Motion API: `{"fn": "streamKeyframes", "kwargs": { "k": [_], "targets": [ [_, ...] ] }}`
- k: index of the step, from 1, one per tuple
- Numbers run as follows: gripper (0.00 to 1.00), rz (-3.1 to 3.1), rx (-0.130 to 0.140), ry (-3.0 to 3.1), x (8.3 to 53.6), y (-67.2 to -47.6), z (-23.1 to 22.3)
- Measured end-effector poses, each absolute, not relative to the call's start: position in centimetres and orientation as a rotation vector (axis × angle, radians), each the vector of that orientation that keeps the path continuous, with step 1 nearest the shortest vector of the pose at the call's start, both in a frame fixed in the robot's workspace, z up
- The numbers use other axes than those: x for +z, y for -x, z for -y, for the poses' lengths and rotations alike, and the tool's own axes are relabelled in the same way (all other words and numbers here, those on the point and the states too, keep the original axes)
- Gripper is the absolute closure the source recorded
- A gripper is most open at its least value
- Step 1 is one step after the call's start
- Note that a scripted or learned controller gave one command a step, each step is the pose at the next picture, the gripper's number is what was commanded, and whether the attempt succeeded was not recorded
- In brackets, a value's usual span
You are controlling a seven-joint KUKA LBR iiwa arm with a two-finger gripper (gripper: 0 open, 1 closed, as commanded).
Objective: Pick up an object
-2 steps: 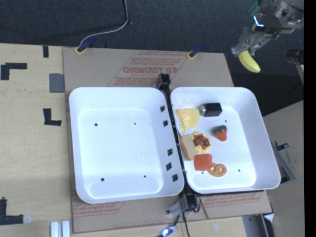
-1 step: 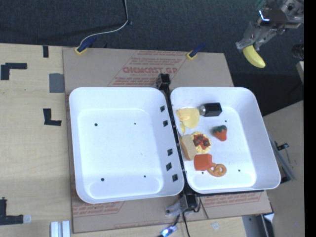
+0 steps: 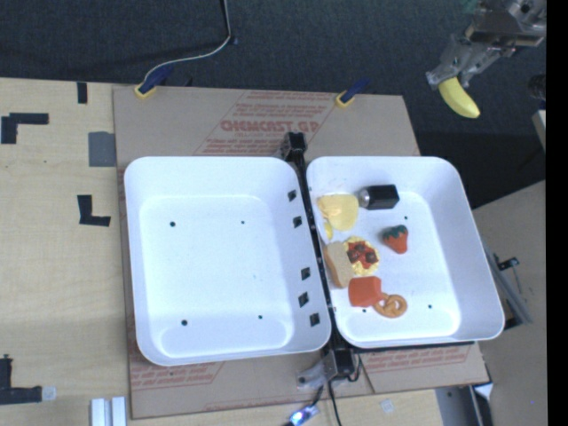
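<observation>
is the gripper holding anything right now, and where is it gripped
Yes: the gripper holds a yellow banana, pinched at its upper end, with the rest hanging below the fingers, raised beyond the right bin.

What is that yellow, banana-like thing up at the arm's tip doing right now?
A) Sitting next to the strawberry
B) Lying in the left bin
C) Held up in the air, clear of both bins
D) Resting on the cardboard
C: the yellow banana hangs pinched in the end effector, well above the right bin.
</observation>
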State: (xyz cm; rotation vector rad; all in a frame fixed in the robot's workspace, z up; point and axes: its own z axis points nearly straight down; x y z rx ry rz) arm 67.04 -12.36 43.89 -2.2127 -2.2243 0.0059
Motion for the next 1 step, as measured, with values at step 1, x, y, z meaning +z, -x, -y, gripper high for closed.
{"fn": "streamKeyframes", "kwargs": {
  "k": [1],
  "targets": [
    [1.00,2.225,0.007,2.210,44.74,-67.11,12.30]
  ]
}}
